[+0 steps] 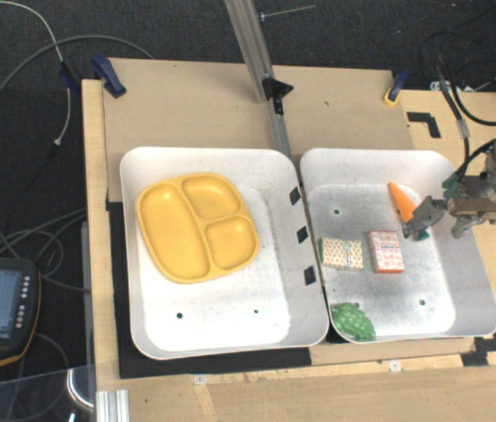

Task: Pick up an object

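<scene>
While beside claw [440, 216], carrot [402, 200] lies.

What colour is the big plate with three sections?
The divided plate is yellow, seen in the camera view, lying in the left bin.

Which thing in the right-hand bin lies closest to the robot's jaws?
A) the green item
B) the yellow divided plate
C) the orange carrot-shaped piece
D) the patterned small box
C: the orange carrot-shaped piece lies right beside the gripper in the right-hand bin.
</scene>
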You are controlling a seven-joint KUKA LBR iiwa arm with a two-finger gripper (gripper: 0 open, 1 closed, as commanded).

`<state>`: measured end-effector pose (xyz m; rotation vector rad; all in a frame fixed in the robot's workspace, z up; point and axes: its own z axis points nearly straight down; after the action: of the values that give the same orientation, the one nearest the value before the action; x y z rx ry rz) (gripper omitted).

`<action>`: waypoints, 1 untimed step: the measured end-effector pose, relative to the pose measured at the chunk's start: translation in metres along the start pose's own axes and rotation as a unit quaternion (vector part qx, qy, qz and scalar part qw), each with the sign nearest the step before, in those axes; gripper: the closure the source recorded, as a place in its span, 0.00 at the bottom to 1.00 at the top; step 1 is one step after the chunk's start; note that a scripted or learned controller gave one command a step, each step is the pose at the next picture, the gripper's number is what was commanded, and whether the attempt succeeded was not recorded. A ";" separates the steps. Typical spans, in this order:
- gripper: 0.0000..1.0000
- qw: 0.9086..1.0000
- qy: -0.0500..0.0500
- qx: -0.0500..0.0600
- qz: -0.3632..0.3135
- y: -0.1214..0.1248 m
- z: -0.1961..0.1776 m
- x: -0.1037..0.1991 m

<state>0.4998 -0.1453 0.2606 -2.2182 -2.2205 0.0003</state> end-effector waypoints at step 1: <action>0.00 1.000 0.000 0.000 0.000 0.000 0.000 0.000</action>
<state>0.4998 -0.1454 0.2605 -2.2188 -2.2204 0.0001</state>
